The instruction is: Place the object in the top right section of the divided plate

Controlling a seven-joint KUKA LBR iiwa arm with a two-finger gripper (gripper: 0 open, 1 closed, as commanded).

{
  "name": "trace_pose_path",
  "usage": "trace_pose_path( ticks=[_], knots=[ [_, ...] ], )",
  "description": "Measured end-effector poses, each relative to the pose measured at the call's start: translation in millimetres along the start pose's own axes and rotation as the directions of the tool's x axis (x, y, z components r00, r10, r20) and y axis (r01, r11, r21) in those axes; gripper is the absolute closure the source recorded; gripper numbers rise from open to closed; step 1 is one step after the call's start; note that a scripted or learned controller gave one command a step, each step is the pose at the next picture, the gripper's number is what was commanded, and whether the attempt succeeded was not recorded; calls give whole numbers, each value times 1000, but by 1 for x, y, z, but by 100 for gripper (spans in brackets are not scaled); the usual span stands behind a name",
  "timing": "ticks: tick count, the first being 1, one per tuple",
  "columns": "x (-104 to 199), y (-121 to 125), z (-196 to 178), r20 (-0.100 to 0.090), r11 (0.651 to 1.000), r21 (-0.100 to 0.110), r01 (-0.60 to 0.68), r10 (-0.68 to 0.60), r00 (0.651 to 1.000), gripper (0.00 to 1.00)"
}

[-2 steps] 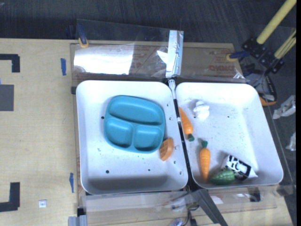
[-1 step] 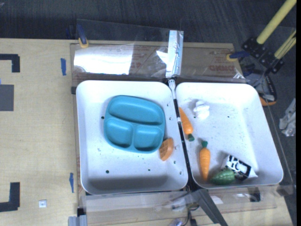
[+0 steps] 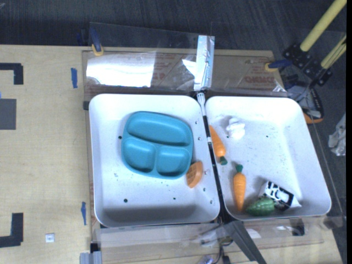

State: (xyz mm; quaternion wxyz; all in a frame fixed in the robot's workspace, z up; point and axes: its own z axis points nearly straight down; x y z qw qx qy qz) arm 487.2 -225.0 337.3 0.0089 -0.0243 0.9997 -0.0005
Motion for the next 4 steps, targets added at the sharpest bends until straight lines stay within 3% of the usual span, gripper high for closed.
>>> trace_pose_path(
  ticks=[1, 2, 4],
  knots=[
    [-40, 13, 49, -18, 995, -2, -96, 96, 995, 100],
    [8, 1, 59, -17, 978, -6, 209, -210, 978, 100],
    [3, 0, 40, -7, 979, -3, 203, -203, 979, 100]
  ],
)
